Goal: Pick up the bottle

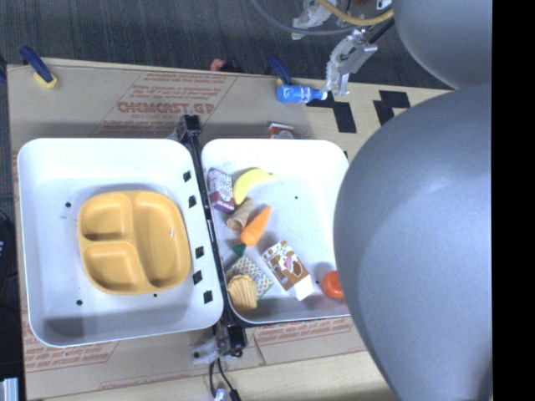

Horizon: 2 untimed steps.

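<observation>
seeing grey arm (418,224) covering the 3 o'clock side of the view and overhanging the right edge of the right bin (318,153). not managing to tell how far the gripper is opening or whether it is gripping anything. spotting what is looking like the bottle (220,188), dark maroon with a pale label, lying at 10 o'clock in the right bin, just beside the left wall. noting a banana (250,181) lying just at 3 o'clock of it, and a carrot (257,224) sitting near bin centre. seeing a printed carton (288,268) lying at 6 o'clock, an orange ball (333,285) sitting at 5 o'clock next to the arm's edge, and a muffin (242,291) sitting at 7 o'clock. spotting a yellow divided tray (134,241) sitting mid left bin (42,165).
</observation>
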Tool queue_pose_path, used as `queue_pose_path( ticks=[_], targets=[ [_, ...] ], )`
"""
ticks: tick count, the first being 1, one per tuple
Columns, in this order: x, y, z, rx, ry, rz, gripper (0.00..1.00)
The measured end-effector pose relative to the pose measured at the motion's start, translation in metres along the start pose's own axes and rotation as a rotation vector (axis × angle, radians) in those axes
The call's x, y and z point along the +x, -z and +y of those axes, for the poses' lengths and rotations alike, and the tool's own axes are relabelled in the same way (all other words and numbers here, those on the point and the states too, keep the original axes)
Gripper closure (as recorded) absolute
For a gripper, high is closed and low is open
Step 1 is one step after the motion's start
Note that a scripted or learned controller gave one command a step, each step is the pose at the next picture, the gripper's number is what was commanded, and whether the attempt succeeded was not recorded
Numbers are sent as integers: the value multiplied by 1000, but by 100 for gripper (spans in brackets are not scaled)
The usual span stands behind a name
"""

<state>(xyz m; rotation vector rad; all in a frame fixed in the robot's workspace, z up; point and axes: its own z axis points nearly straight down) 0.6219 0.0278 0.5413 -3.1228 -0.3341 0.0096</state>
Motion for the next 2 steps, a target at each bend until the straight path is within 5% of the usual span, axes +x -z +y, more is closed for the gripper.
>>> queue_pose_path(
  ticks=[1, 2],
  targets=[
    [-10, 0, -77, -1, -6, 3, 0],
    [-10, 10, -76, -2, -5, 2, 100]
  ],
)
